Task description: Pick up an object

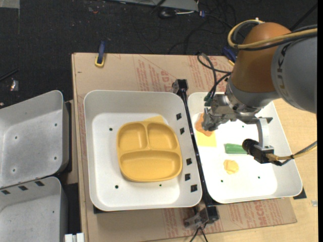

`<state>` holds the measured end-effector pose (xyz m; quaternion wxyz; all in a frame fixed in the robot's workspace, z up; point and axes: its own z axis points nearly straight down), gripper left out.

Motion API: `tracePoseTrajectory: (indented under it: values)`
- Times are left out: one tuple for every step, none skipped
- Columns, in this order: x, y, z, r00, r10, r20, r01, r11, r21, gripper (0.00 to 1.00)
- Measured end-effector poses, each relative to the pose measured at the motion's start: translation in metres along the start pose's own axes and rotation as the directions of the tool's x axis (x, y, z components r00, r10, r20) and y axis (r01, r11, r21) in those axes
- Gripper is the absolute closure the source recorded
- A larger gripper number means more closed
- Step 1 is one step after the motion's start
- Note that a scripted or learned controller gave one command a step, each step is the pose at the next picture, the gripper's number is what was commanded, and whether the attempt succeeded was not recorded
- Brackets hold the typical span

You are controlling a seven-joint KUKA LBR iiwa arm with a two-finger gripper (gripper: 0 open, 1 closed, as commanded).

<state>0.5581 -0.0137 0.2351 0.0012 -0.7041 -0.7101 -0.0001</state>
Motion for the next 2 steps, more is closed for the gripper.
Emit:
tracePoseTrajectory:
  values:
    - [0.056, -0.013, 0.010, 1.000, 0.000, 0.000, 0.000, 1.000, 0.001, 1.00]
    - [0.098, -0.034, 0.003, 1.000, 0.000, 0.000, 0.000, 1.000, 0.001, 1.00]
